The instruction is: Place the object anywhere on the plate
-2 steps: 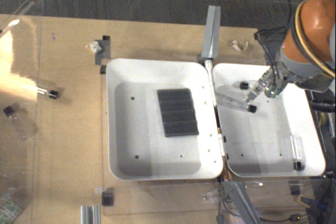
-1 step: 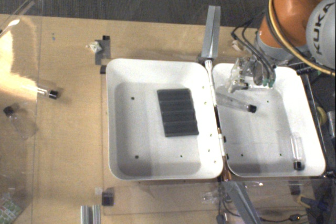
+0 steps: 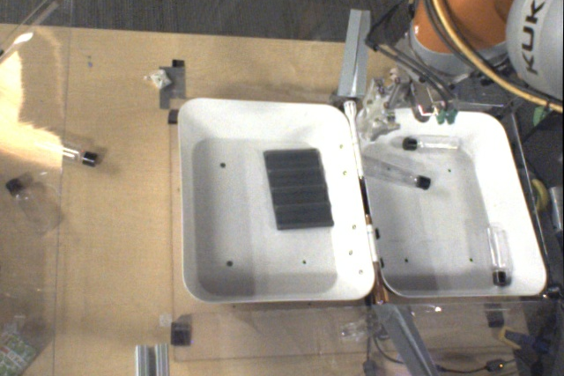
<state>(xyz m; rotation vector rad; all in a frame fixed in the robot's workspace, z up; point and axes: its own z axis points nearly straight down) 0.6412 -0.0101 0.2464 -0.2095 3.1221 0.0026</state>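
Right bin (image 3: 520,189): vial (image 3: 429,143) just below pincer (image 3: 414,106), apart; pincer opening unclear; plate (image 3: 299,188) left bin

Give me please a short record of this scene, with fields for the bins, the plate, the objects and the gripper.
left bin: shallow white bin holding a dark ribbed rectangular plate
right bin: shallow white bin holding three clear plastic tubes with black caps
plate: nothing lies on it
gripper: two-finger gripper over the right bin's upper left corner; grasp unclear
bench: two more clear tubes at left
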